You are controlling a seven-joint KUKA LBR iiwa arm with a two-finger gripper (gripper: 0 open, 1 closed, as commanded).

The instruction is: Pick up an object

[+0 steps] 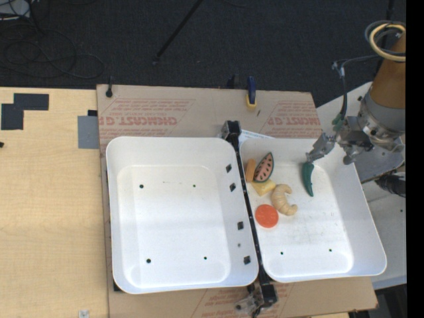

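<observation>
Dark carpet with loose cables runs behind the bench, and a sheet of printed cardboard lies under two shallow white bins set side by side. Beside it a pale wooden tabletop stretches to the left.

All the objects sit in the right bin, gathered in its upper left part close to the black divider clips where the two bins meet. A watermelon slice — red flesh, dark seeds, green rind — stands against an orange-tan piece at the bin's left wall. Just below it is a small yellow piece, touching a pale, curved, lumpy object like a ginger root. A flat red-orange disc lies just below and left of that. Apart from this cluster, a slim green chili pepper lies nearly upright toward the upper right of the bin floor.

The gripper hangs at the right bin's upper right rim, just above and right of the pepper, with nothing seen between its fingers; whether the jaws are apart or together cannot be told from this angle.

The lower half of the right bin is bare floor, giving wide room below the cluster. The left bin shows only its white floor with a few small dark holes.
</observation>
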